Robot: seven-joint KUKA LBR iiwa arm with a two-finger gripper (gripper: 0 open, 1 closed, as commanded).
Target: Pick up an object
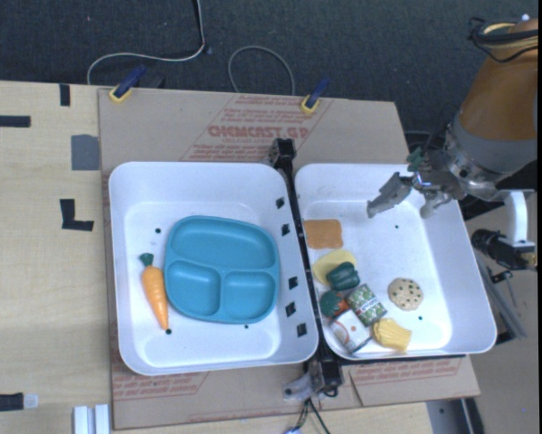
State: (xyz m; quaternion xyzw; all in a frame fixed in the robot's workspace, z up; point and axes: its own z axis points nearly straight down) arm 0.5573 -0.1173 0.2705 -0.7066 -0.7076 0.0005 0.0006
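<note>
My gripper (408,199) hangs over the upper part of the right bin (451,251), its two fingers spread apart with nothing between them. Below it in that bin lie a tan toast slice (324,234), a yellow piece (329,264), a dark green vegetable (343,278), a small green box (365,303), a red-and-white item (347,329), a cookie (404,293) and a yellow corn-like piece (393,334). The left bin (130,242) holds a blue divided plate (223,269) and an orange carrot (155,295) at the plate's left.
A black divider (293,242) runs between the two bins. Both bins rest on a cardboard sheet (243,129) held by clamps at its far edge, with cables behind. The arm's orange band (501,89) stands at the upper right.
</note>
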